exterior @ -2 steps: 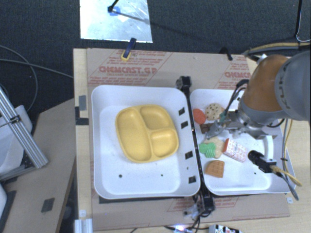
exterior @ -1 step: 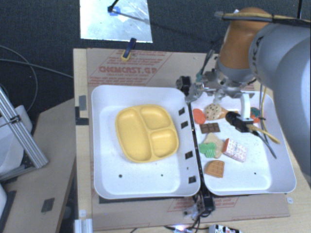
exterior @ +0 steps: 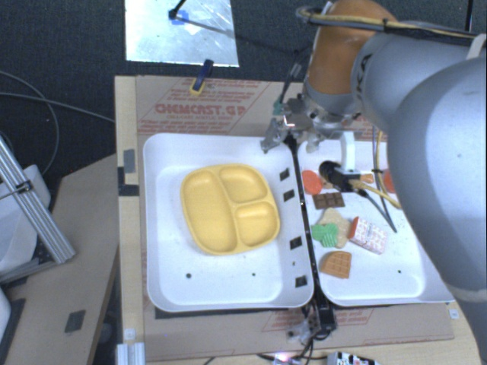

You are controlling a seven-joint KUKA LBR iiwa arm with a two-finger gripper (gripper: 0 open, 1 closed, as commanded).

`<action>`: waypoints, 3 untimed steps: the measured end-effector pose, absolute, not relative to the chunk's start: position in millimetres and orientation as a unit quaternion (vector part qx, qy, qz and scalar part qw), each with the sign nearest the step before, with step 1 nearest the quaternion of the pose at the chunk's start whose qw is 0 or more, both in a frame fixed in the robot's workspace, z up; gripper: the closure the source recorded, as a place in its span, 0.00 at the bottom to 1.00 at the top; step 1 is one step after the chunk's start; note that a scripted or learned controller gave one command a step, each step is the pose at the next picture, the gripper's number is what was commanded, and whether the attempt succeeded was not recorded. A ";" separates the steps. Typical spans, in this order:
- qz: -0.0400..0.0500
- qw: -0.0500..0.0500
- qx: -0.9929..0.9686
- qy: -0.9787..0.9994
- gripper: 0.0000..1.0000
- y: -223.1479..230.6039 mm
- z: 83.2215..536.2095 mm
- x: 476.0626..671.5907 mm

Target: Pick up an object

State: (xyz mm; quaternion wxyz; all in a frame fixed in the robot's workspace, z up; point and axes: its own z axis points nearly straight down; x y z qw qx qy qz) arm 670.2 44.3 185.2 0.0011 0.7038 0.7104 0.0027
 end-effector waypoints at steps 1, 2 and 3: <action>0.004 0.002 0.704 0.710 0.00 115.9 266.7 669.3; -0.004 -0.004 0.707 0.708 0.00 132.8 160.1 589.3; 0.008 0.005 0.705 0.709 0.00 135.9 356.1 613.3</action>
